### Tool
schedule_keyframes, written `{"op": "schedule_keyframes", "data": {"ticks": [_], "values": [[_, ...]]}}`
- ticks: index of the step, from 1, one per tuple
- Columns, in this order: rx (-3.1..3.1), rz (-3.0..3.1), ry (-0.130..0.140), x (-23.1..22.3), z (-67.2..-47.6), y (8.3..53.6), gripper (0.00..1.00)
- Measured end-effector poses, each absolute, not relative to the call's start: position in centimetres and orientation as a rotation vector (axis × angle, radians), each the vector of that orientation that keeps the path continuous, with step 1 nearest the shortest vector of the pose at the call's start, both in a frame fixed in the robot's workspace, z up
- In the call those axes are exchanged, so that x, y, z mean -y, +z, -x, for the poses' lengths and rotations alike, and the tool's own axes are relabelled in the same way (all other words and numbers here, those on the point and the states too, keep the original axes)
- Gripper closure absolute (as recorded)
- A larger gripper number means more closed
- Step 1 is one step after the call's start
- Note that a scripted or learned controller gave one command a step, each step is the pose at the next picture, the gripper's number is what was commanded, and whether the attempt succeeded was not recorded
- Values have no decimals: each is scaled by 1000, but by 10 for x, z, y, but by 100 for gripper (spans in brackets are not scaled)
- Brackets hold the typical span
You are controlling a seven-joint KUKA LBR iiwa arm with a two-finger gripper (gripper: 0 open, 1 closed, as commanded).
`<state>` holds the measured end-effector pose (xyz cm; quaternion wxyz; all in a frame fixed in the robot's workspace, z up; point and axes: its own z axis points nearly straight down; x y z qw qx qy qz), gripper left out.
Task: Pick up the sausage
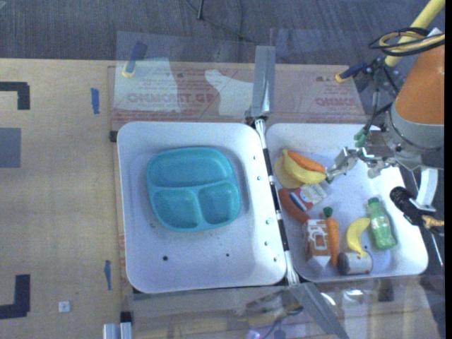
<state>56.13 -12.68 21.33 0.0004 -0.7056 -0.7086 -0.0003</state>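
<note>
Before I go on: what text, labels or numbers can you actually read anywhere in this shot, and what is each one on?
"OHMCRAFT"-like red print, partly legible and blurred, so the reading is uncertain: on the cardboard sheet behind the left bin.
Red print on the cardboard behind the right bin: too blurred to read.
Printing on the small carton in the right bin: too small to read.
Green bottle label: unreadable.

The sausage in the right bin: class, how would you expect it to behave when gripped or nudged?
The sausage looks smooth and rounded, so it could slip or roll if nudged. It looks like a toy, so it is probably light. It lies close beside the yellow toy and the carton, so a nudge may disturb them.
</note>
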Motion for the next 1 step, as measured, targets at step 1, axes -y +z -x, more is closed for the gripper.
{"op": "schedule_keyframes", "data": {"ticks": [1], "values": [[2169,2274,-3,101,-530,93,0]]}}
